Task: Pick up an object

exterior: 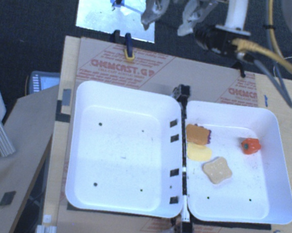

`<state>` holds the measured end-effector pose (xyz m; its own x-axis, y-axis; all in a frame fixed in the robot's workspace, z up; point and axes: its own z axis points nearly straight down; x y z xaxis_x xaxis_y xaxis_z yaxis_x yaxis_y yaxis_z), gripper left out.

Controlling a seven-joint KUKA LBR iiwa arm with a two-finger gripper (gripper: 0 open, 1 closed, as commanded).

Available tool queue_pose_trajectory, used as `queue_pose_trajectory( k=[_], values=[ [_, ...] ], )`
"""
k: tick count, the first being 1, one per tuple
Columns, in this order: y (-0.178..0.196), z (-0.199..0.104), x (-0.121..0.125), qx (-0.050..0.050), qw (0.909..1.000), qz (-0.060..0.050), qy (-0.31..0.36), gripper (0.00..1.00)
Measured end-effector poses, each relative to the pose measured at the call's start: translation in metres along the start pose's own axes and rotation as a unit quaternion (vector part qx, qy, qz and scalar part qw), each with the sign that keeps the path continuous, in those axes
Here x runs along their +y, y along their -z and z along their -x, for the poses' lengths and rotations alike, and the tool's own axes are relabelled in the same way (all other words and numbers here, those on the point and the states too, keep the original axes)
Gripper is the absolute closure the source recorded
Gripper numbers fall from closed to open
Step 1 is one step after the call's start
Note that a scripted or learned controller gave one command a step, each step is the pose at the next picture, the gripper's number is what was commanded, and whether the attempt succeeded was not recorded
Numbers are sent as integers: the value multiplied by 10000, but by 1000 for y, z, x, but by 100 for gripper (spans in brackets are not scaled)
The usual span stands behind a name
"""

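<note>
— So where is the hand (170, 14)?

— Up at the far edge of the view, beyond both bins, hanging over a pale sheet (117, 2) and dark floor. Its two fingers (152, 10) point down with a clear gap between them, released, nothing in it.

— And the things to pick?

— All in the right bin (263, 208), well apart from the hand, nearer the camera and a little to the arm's side of it. An orange block with a purple edge (198, 134) sits closest to the hand, against the bin's inner wall. A flat yellow piece (199, 153) lies just beyond it, touching or nearly so. A tan toast-shaped slice (217, 170) lies farther still from the hand, just beside the yellow piece. A small red-orange item (250, 146) sits alone toward the bin's outer side.

— The left bin (78, 130)?

— It lies almost straight below the hand in the view, also well apart from it. Both bins rest on a board printed with red lettering (123, 67) on the desk (35, 123)
</note>
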<state>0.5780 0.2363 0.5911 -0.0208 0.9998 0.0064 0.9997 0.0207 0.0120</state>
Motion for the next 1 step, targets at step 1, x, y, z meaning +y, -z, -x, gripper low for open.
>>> queue_pose_trajectory(
  k=[1],
  values=[
    [11,-1,0,6,10000,13,14,100]
  ],
)
